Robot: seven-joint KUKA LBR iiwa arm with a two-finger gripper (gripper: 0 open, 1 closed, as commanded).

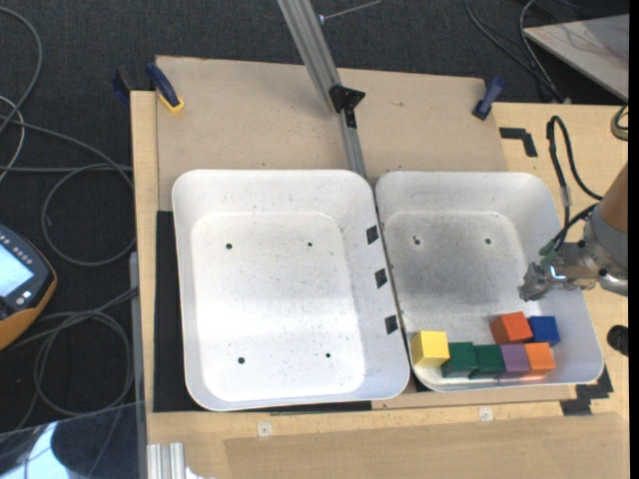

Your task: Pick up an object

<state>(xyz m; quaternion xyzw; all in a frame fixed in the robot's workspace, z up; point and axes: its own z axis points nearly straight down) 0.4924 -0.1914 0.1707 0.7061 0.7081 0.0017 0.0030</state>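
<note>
Worktop: I am looking down on a pale wooden worktop (250,98), flat and matte, carrying two shallow white bins side by side.
Left bin: the left bin (200,208) is lying with rounded corners and a speckled, scuffed floor showing four small dark dots.
Right bin: the right bin (449,193) is sitting just beside it, same smooth plastic, its floor greyed with wear and marked by two dark dots.
Blocks, count: I am counting seven small blocks, all gathered at the near right corner of the right bin.
Blocks, colours: one yellow block (431,345), two green blocks (475,358) touching each other, one purple block (515,358), two orange blocks (511,326) and one blue block (544,329).
Blocks, shape: they are looking like matte, square-edged cubes, so I am seeing no long axis on any of them.
Blocks, layout: the row is running left to right along the near wall, yellow at the left end.
Hand: the hand (534,283) is hanging low over the right bin's right side, just behind the orange and blue blocks.
Hand state: I cannot tell how it is set.
Clamps: two blue clamps (165,88) are gripping the far corners.
</note>
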